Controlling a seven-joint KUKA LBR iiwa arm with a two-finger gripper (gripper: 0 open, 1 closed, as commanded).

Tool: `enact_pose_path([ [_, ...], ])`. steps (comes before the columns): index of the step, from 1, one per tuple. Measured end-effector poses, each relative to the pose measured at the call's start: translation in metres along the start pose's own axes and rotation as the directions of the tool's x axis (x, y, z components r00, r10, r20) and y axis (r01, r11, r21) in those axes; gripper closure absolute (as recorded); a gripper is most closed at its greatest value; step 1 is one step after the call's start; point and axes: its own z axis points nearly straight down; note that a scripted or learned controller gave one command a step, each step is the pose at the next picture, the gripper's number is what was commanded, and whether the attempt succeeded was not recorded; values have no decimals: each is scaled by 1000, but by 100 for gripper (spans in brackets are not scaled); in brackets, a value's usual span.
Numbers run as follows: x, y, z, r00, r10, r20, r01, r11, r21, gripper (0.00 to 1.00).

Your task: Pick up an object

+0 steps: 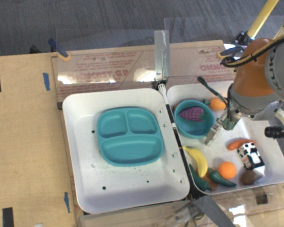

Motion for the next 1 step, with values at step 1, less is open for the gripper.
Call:
enact_pose_path([
  [1,-56,10,-4,987,151,50,-150,988,-24,0],
])
